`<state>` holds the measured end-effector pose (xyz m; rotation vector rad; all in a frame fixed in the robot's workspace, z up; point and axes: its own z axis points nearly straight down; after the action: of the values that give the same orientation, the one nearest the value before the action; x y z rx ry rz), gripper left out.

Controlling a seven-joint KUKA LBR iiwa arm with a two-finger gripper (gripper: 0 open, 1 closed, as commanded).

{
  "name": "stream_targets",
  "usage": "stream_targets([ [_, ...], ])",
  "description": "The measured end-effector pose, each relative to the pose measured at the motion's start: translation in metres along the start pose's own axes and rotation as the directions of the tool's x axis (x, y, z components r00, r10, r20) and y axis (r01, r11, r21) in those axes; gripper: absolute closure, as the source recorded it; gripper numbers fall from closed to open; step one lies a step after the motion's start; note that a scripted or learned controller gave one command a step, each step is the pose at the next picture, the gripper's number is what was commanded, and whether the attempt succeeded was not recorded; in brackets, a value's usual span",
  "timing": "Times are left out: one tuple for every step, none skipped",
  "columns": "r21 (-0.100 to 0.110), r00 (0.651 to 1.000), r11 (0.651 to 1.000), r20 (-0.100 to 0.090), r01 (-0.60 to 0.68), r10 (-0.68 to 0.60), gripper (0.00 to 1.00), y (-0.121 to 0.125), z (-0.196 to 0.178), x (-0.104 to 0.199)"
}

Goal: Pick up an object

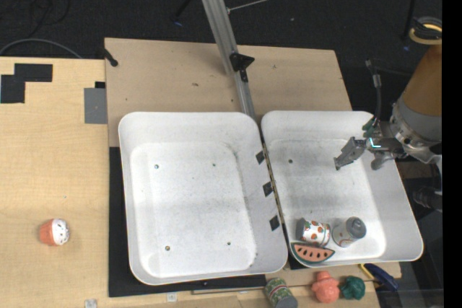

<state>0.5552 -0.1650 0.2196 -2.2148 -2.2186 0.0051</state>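
Most of the arm [426, 94] is cut off at the frame's right edge. Its pincer [362, 156] hangs over the upper right part of the right bin [317, 130], fingers spread apart with nothing between them. At that bin's lower edge lie a small red-and-white object [314, 232], a grey round piece [351, 229] and a watermelon slice toy [313, 254], hard to make out. The left bin [188, 195] sits beside it on the tabletop [50, 155].

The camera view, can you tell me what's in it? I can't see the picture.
A grey robot arm reaches in from the right, its gripper hanging over the right white bin with its fingers spread and nothing between them. At that bin's near edge sit a watermelon slice toy, a small red-and-white toy and a grey round thing. The left white bin lies beside it.
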Motion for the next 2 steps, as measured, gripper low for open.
stream_targets([
  [-0.004,1.0,1.0,0.001,-0.002,0.002,0.0,0.001,-0.002,-0.001],
  [0.001,1.0,1.0,0.0,-0.001,0.001,0.0,-0.004,0.043,0.005],
])
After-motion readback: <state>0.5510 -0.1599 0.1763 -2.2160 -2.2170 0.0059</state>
